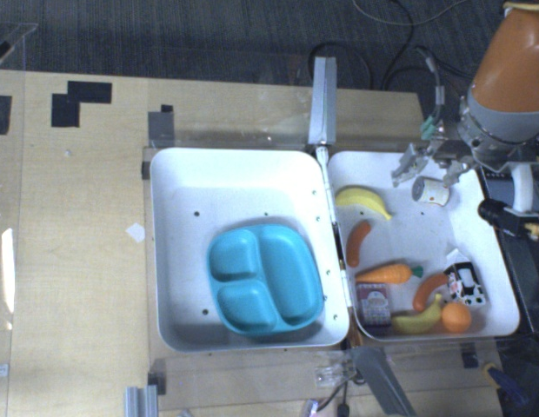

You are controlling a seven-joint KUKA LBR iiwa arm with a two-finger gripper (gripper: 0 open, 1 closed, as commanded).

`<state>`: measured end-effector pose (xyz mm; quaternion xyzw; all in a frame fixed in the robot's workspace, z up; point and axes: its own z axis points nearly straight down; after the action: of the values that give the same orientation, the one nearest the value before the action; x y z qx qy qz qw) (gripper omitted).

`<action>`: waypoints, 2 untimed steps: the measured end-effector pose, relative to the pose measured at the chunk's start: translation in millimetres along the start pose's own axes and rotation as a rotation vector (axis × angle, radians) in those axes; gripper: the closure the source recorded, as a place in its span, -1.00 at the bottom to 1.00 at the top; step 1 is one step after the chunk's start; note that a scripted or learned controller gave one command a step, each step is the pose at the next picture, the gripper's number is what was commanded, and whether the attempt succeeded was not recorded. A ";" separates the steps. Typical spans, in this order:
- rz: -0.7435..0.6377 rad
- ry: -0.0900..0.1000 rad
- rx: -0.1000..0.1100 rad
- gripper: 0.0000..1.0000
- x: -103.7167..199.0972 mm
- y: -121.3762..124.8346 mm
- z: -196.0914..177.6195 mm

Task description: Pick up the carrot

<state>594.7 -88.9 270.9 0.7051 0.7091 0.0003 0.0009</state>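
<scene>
The carrot (384,274), orange with a green stem end pointing right, lies flat in the near half of the right bin (489,233), between a small box and a reddish sausage. My gripper (430,170) hangs over the bin's far right part, well behind and to the right of the carrot. Its fingers are spread open and nothing is between them. The grey arm with its orange band rises from it toward the upper right.
Also in the right bin are a yellow banana (363,201), a reddish sausage (359,241), a second sausage (427,290), another banana (417,321), an orange (456,317), a black-and-white toy (465,285) and a small box (374,303). The left bin (178,233) holds a blue divided plate (265,278).
</scene>
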 end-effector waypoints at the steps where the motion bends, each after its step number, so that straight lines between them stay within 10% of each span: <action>1: -0.293 0.001 0.000 -1.00 -7.1 -70.2 112.5; 2: -0.271 -0.005 -0.019 -1.00 -21.8 -100.7 181.2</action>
<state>494.3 -111.5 89.6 0.6028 0.7978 0.0054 0.0093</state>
